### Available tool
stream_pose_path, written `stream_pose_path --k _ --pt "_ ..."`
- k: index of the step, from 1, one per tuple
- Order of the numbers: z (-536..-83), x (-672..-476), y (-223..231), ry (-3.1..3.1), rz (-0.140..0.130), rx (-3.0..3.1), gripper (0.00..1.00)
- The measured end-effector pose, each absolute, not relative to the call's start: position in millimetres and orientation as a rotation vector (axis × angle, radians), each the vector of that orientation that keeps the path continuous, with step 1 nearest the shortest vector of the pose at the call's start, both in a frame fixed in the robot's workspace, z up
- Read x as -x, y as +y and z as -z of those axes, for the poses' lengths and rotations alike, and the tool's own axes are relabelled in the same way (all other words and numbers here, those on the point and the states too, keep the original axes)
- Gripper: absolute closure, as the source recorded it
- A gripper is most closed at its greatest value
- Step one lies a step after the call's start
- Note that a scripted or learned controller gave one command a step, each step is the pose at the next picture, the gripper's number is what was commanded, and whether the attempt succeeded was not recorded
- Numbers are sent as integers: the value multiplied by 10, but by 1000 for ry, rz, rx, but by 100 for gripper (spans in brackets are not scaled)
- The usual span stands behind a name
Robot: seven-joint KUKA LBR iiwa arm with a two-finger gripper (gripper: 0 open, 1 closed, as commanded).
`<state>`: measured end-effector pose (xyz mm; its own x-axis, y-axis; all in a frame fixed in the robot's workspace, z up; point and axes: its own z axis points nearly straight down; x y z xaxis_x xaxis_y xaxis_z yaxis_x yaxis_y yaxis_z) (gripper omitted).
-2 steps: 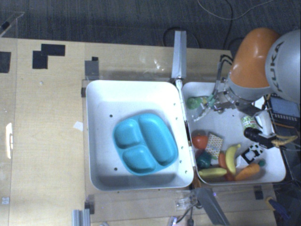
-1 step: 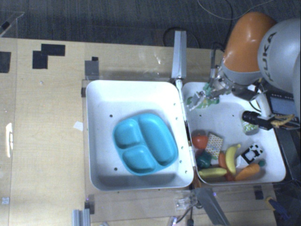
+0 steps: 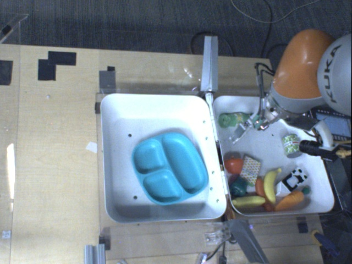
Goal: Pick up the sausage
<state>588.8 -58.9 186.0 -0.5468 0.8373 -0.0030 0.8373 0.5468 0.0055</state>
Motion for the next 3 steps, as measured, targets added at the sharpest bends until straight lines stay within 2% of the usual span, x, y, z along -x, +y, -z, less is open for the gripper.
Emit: stream_pose_path --k 1,2,3 --pt "-1858 -5507 -105 2730 -6 -1547 0" --pt "-1853 -5001 -245 2761 -5 -1489 0" --pt "-1855 -5109 -390 2771 -6 -1468 0"
